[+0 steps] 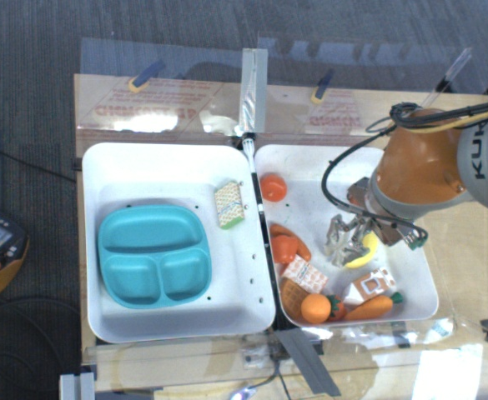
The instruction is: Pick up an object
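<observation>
Orange-banded grey arm (419, 169) — black cables

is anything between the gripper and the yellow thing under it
Nothing visible. The gripper hangs right over the yellow object in the right bin, its fingers beside it. The carton and carrot lie nearer the front edge.

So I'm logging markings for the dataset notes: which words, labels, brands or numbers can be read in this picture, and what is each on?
"KU", large dark letters cut off at the picture's edge, on the grey robot arm.
Red print on the two clear sheets behind the white bins: too blurred to read.
Print on the small white and red carton and the red and white packet: too small to read.
</observation>
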